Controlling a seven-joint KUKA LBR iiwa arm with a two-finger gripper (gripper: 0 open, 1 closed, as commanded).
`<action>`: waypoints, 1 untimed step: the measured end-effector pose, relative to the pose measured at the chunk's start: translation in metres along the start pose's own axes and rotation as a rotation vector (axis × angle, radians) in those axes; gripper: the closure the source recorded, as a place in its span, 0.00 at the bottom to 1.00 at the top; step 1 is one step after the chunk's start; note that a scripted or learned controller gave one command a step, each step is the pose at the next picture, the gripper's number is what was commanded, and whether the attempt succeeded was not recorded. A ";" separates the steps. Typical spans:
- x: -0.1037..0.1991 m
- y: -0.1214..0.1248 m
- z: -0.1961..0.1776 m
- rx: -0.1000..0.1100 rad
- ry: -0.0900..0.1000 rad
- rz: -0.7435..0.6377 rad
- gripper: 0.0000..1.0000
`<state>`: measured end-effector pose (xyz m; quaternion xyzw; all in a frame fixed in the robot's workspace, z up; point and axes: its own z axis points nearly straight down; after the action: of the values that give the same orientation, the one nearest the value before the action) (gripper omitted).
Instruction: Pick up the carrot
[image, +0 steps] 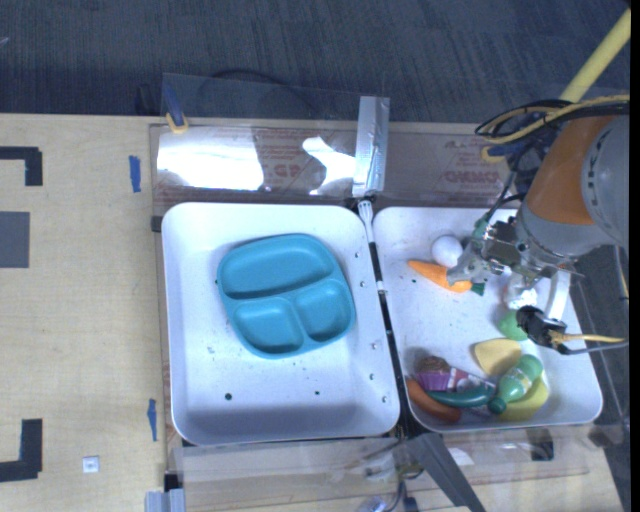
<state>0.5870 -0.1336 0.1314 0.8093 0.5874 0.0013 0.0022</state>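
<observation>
**Carrot in the right bin**

An orange carrot (436, 273) lies flat on the white floor of the right bin (440, 330), in its upper left part. Its narrow tip points left; its wider end is partly hidden.

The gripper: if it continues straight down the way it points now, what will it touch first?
Probably the carrot: the gripper points down at its right end, beside the white egg. Depth is unclear from above.
</observation>
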 end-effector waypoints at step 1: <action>0.039 0.016 0.046 0.002 0.000 0.222 0.00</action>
<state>0.6146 -0.1011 0.0858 0.8694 0.4942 0.0009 0.0012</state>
